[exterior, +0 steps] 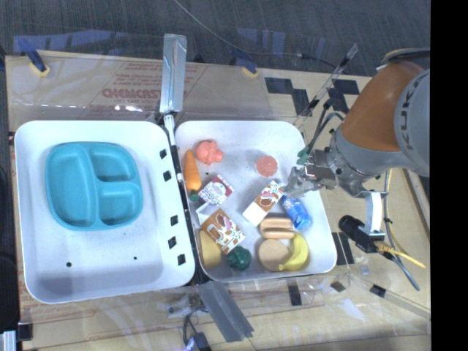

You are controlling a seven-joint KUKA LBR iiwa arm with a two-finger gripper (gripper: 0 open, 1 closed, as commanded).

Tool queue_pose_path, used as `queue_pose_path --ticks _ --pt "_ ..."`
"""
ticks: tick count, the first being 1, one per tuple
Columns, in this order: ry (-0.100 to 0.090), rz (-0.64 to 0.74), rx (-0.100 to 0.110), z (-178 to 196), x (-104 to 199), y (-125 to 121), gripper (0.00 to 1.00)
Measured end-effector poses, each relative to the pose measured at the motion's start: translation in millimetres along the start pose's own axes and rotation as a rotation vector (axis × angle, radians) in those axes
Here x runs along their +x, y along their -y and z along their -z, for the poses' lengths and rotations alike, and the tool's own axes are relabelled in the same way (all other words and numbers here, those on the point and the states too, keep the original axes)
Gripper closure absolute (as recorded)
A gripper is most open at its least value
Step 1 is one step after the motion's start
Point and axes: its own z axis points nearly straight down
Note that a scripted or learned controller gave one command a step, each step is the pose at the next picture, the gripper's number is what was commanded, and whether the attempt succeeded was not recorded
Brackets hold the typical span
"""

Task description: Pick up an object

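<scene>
The right bin (241,131) holds several toy foods. Among them are a salmon-pink lump (208,152), an orange carrot (191,171), a red round piece (267,165), a small snack packet (216,192), a white printed box (262,202), a blue can (297,213), a hot dog (276,227), a banana (297,254), a tan bun (270,253), a green piece (238,258) and a brown printed box (223,231). My gripper (296,182) hangs over the bin's right side, just above the blue can and beside the white box. Nothing is visibly held.
In the left bin (95,273) lies a turquoise divided plate (93,183). A metal divider (173,72) rises between the bins at the back. The arm's grey body and orange band (380,115) lean in over the right rim.
</scene>
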Motion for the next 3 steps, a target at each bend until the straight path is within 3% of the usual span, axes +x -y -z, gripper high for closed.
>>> queue_pose_path --ticks 1,2,3 --pt "-0.002 -0.21 -0.011 -111.2 12.0 3.1 0.0" --pt "-0.002 -0.21 -0.009 -112.0 12.2 3.7 0.0" --pt "-0.001 -0.393 0.008 -36.7 115.0 11.4 0.0"
